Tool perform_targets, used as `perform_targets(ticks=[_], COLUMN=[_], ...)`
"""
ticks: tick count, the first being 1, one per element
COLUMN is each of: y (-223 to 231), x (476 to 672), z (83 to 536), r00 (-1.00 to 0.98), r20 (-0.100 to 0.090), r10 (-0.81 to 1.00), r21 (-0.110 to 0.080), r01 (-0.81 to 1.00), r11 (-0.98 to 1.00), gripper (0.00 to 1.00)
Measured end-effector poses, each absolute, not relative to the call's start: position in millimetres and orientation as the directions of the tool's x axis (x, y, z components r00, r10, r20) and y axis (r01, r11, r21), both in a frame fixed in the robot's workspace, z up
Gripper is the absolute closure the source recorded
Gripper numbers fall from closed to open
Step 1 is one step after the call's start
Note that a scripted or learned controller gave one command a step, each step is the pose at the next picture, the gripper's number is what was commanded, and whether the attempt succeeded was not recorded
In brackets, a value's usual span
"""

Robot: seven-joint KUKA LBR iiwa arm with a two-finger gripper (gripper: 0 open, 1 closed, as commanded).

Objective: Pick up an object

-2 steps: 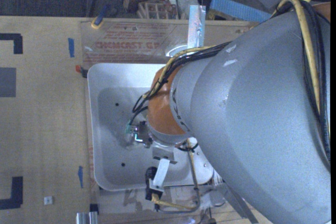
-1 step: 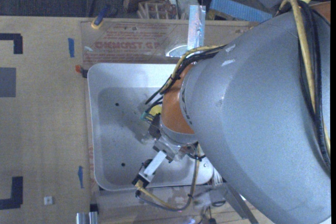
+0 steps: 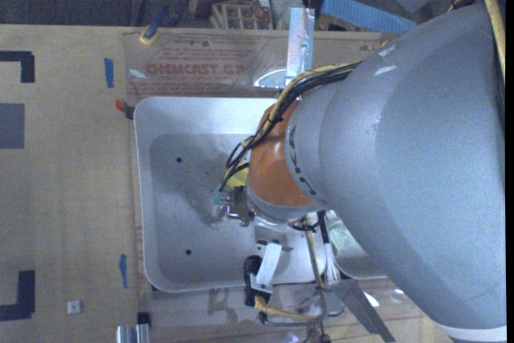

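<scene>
Reaching over smooth, rounded white bin: bulky matte-grey arm, glossy orange band; gripper's jaw state indiscernible

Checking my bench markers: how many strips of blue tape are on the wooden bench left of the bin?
2: one blue tape strip near the shallow white bin's upper-left corner, one near its lower-left. The grey arm may hide more.
</scene>
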State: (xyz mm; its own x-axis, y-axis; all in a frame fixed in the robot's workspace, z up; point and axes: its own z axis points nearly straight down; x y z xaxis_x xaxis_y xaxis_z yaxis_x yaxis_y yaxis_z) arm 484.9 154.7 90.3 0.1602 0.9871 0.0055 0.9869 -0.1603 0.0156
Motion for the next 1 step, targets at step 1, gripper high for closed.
perform_targets(ticks=[1], y=[192.9], x=[484.6], z=[90.4], r00=[-0.098], r20=[0.001], r10=[0.995], r21=[0.017], r01=[0.995], r11=[0.098], gripper=[0.00])
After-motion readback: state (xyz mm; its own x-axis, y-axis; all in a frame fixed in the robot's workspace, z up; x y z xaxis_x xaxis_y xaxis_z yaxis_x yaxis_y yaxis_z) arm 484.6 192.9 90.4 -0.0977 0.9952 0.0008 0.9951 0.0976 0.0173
